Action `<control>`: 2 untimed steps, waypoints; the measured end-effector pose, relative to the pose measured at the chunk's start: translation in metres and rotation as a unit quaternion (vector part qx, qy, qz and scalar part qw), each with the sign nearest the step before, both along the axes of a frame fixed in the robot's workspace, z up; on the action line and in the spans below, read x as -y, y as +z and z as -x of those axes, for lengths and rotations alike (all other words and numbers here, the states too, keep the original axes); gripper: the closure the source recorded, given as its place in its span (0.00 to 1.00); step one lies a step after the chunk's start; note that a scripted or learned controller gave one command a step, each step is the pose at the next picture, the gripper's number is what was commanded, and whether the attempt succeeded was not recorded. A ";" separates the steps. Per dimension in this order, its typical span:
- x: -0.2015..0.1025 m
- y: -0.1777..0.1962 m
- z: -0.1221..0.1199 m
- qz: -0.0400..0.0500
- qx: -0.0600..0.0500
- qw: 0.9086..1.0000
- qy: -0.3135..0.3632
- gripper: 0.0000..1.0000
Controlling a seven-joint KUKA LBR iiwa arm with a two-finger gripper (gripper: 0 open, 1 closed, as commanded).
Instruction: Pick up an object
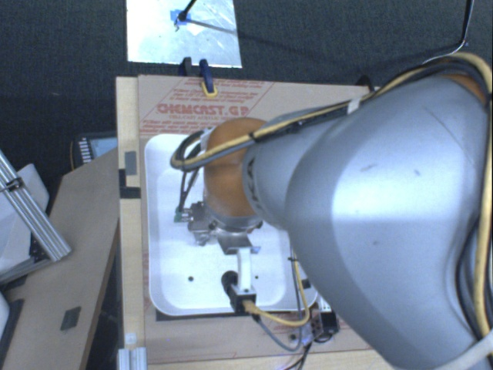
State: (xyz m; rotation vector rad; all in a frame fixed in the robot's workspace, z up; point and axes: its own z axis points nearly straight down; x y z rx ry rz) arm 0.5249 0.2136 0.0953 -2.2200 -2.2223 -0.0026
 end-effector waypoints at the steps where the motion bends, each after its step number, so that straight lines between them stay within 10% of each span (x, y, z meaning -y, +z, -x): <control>1: 0.000 0.010 0.000 0.000 0.000 1.000 0.000 1.00; 2: 0.000 0.021 -0.001 0.000 0.000 1.000 0.000 1.00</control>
